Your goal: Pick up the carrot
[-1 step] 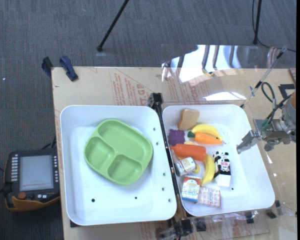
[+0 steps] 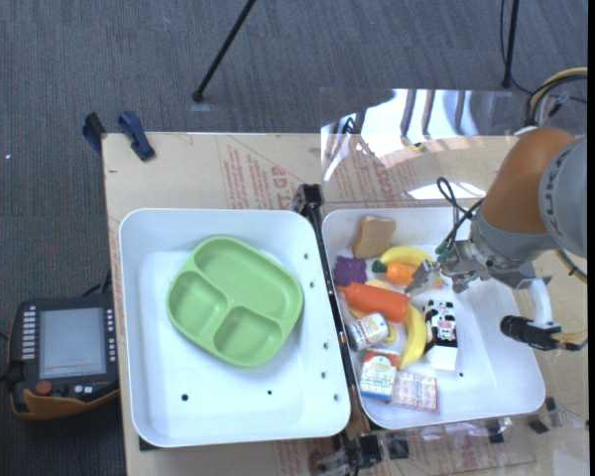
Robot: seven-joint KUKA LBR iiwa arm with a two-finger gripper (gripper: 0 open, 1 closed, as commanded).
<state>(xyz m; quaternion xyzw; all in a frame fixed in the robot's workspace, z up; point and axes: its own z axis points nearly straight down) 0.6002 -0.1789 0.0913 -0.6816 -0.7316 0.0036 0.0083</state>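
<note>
long orange plastic carrot [image 2: 374,298] lies in the right white bin [image 2: 496,377] near its left edge, beside a yellow banana [image 2: 414,337]. the grey two-finger gripper [image 2: 444,271] hangs just right of it (can't tell how wide it's open). green divided plate [image 2: 235,300] sits mid left white bin [image 2: 159,405].

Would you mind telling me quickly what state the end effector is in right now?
End effector: cannot be told; it sits over the right bin near the carrot.

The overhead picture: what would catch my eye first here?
Probably the green divided plate, alone in the left bin. Next, the heap of toy food in the right bin, with the orange carrot lying among bananas, and the arm's pincer just right of it.
</note>
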